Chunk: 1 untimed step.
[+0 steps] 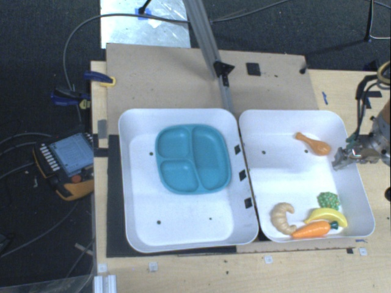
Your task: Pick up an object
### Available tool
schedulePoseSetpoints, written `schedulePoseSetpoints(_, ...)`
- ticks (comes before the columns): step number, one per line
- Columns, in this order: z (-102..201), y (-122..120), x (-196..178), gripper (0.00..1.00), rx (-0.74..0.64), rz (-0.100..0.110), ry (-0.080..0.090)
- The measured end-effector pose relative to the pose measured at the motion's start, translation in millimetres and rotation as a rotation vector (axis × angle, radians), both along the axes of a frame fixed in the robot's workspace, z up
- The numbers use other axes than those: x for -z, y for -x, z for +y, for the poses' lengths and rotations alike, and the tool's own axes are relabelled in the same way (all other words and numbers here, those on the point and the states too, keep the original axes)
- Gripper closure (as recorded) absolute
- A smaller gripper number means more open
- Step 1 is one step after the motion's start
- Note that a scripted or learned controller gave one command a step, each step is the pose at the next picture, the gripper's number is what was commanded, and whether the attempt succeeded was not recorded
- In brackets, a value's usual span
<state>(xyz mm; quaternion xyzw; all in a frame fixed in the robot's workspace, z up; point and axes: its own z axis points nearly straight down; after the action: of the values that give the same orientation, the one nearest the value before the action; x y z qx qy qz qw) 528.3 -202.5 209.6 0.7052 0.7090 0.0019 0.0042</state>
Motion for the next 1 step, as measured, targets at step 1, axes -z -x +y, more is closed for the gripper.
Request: schedulePoseSetpoints(1, 0.0, -1.1, -2.4, 1.00, 0.000, 0.005, -0.002)
